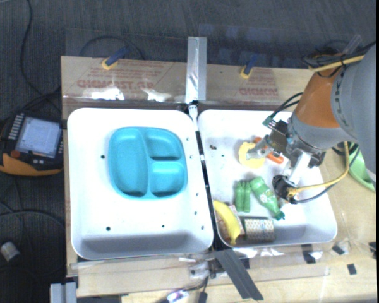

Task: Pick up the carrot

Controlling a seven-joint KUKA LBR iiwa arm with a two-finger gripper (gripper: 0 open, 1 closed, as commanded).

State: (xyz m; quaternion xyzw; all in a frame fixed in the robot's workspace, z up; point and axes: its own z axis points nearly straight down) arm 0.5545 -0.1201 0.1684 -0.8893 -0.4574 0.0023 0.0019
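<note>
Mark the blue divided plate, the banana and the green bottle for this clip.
blue divided plate [134, 163]: camera view, floor of its large left compartment.
banana [227, 221]: camera view, middle of its yellow body.
green bottle [264, 194]: camera view, middle of its body.

Faint red lettering runs across the cardboard [123, 79] behind the bins (mirrored or upside down, it seems), too blurred to read; nothing else carries legible text.

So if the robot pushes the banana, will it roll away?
Probably not far. The banana is curved, so it would likely pivot rather than roll. It lies by the bin wall and a grey grater, which should stop it. It looks like smooth plastic, perhaps slippery.
</note>
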